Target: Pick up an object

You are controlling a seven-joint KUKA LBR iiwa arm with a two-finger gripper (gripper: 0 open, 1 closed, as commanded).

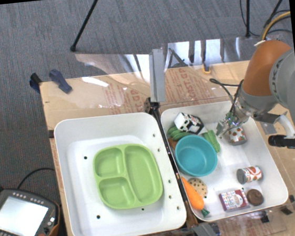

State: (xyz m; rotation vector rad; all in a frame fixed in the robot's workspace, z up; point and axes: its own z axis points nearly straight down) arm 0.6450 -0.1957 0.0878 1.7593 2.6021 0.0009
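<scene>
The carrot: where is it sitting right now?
In the camera view the carrot lies in the right bin, along its left wall near the front, just below the blue bowl and beside the cookie.

Two shallow white bins sit side by side on the table (97, 96). The left bin (72, 134) holds a green divided plastic tray (127, 176) near its middle. In the right bin (273, 180), a blue round bowl (195, 155) lies at the left, a black-and-white toy cow (188, 123) behind it, an orange carrot (193, 194) in front of it. A small red-and-white can (249, 174) lies to the bowl's right, with a flat printed packet (232, 200) and brown round disc (255, 197) nearer the front edge. The gripper (235, 131) hangs over the bin's far right part.
</scene>
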